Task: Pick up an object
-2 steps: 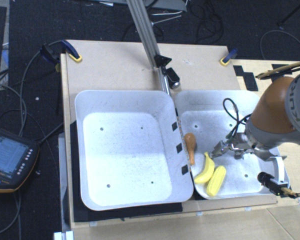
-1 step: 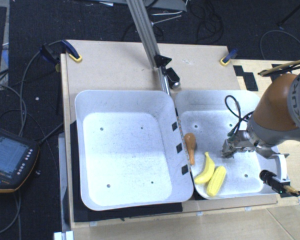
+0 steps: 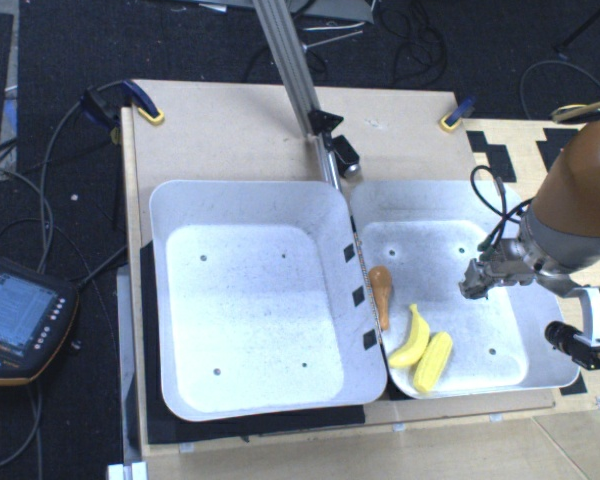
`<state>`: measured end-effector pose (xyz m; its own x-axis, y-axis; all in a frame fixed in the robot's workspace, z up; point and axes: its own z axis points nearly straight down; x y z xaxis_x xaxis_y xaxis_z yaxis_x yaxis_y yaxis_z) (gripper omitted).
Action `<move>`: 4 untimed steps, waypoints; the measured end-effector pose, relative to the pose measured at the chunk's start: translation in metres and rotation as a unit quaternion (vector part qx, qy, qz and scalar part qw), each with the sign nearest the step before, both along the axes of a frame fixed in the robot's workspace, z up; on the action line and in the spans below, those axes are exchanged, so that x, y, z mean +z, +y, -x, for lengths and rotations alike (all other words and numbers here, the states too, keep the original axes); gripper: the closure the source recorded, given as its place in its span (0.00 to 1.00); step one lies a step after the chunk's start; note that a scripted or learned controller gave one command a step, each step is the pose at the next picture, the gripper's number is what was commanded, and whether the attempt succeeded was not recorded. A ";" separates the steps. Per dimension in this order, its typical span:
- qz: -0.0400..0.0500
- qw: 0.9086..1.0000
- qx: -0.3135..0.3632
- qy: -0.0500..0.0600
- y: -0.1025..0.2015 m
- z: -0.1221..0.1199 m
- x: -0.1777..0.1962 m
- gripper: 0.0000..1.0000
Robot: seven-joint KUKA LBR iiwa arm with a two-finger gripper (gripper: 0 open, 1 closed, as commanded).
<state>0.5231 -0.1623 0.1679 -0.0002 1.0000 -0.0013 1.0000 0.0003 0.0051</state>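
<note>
Right bin (image 3: 500, 368) holds one banana (image 3: 411, 339), one corn (image 3: 433, 360), one drumstick (image 3: 381, 290); jaws' state unclear.

The arm's gripper (image 3: 477, 280) hangs over the right bin (image 3: 450, 208), well apart from the items on its near-left floor: a brown drumstick-shaped piece (image 3: 381, 290), a banana (image 3: 412, 340) and a corn cob (image 3: 433, 360) touching it. The left bin (image 3: 170, 208) sits beside on the tabletop (image 3: 240, 128).
</note>
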 end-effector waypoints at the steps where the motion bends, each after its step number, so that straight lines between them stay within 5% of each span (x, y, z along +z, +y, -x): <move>1: 0.000 1.000 0.000 0.000 -0.007 0.001 0.060 1.00; 2: -0.001 1.000 0.000 0.002 -0.007 0.001 0.068 1.00; 4: -0.001 1.000 0.003 0.002 0.099 0.010 0.068 1.00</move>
